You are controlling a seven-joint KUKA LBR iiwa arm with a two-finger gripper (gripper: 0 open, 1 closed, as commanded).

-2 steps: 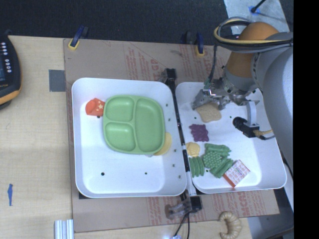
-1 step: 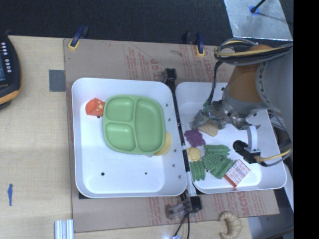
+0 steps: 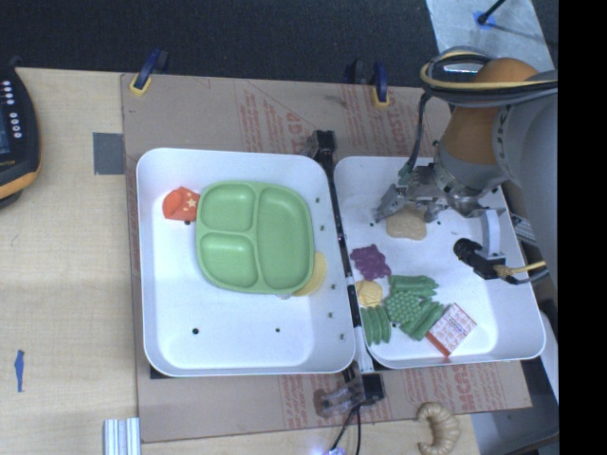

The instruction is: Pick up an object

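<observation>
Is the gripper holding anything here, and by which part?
Cannot be told. The gripper sits over the tan piece in the right bin, but no grasp is visible.

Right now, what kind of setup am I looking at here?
Likely a lab bench for robot picking trials: two white bins clamped onto cardboard, toy food such as green pea pods, and a control pendant at the left edge.
</observation>
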